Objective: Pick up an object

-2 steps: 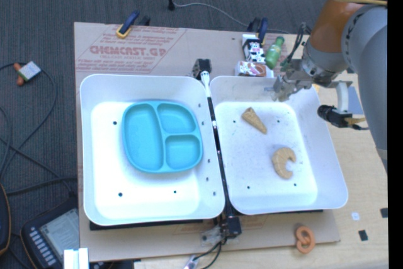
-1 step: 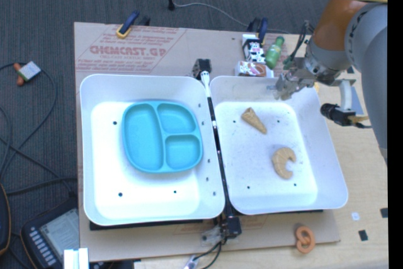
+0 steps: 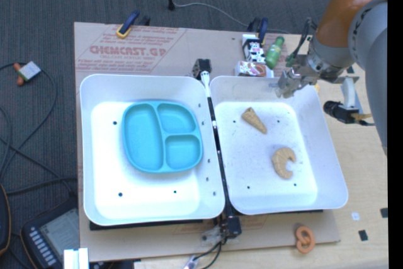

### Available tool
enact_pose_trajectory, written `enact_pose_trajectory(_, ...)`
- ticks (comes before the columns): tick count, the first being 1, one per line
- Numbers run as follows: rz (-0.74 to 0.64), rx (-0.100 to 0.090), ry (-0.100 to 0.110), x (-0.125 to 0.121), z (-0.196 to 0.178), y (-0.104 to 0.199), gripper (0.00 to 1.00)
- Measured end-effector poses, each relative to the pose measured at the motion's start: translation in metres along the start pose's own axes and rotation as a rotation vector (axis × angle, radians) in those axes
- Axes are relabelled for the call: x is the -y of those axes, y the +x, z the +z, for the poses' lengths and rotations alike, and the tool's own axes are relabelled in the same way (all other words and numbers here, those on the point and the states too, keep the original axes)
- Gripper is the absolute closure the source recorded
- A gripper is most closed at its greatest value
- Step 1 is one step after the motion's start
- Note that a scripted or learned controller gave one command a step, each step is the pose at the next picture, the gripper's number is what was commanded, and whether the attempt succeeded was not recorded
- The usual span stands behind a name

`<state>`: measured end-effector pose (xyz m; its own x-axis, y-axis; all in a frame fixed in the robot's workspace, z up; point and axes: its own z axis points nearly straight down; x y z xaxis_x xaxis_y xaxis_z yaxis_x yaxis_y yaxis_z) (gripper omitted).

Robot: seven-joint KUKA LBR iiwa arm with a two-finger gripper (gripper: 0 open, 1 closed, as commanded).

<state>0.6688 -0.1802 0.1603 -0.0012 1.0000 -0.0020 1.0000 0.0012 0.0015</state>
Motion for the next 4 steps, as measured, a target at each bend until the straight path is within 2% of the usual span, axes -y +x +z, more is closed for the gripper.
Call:
enact_pose_trajectory(1,-0.001,-0.002,0.001,0.000,-0.018,0.057,1.00)
enact_pose_trajectory(3,0.000,-0.001,0.003,0.001,0.021,0.086,1.00)
enact_pose_trajectory(4,0.001,-0.001,0.001,0.000,0.008,0.072,1.00)
